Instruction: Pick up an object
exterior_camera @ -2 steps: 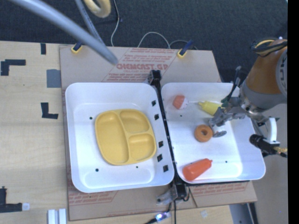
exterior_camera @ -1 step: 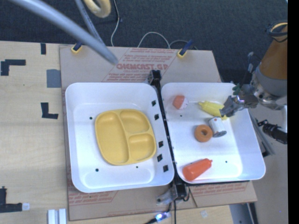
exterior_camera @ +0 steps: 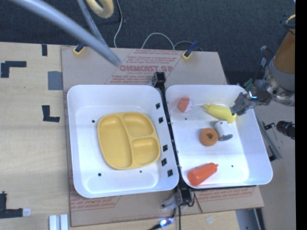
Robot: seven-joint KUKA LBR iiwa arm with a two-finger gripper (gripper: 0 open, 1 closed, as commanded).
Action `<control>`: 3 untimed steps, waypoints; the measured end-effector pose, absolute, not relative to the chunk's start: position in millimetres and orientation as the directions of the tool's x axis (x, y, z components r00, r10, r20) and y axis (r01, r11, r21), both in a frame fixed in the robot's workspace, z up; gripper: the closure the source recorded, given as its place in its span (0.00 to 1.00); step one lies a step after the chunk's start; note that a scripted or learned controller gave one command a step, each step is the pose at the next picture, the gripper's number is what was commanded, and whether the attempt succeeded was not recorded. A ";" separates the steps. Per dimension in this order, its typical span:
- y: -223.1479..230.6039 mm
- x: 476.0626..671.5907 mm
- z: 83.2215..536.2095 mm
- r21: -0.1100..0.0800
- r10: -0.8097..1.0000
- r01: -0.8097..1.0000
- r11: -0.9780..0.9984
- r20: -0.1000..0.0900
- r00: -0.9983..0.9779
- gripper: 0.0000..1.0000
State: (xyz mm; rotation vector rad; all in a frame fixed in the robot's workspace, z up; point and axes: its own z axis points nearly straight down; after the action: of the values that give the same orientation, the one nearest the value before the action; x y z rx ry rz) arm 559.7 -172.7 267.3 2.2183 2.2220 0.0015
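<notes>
1. Yellow banana-shaped toy is the object nearest to the end effector, so I judge it is the one to be picked. It lies in the right bin, in the part toward the far edge of the bench and closer to the bin's right wall than to the divider.

2. The end effector hangs over the right bin near its far right corner, at the end of the arm that comes in from the right side. Its tip is just beside the right end of the yellow toy, maybe touching it; I cannot tell for sure.

3. About the state of the end effector: the view is too small and blurred there, so I cannot tell if it is open or closed, and nothing is seen gripped in it.

4. The relation that matters for the coming move: the toy lies to the left of the end effector, and its long axis runs almost left to right, with a small tilt. A grasp should probably cross this axis.

5. Other things in the same bin are near: a small white and grey piece and a brown ring just on the near side of the toy, a pink block toward the divider, and an orange carrot-like toy at the near edge. The left bin carries a yellow divided plate.
</notes>
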 end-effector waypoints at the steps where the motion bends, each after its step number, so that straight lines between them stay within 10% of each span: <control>1: -123.5 565.2 261.8 0.000 1.000 1.000 0.006 0.001 -0.006 1.00; 3: -26.7 585.7 250.7 -0.003 1.000 1.000 0.006 0.001 -0.006 1.00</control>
State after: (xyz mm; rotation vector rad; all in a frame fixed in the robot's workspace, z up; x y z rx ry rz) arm 585.7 -26.7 250.7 2.2166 2.2305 -0.0021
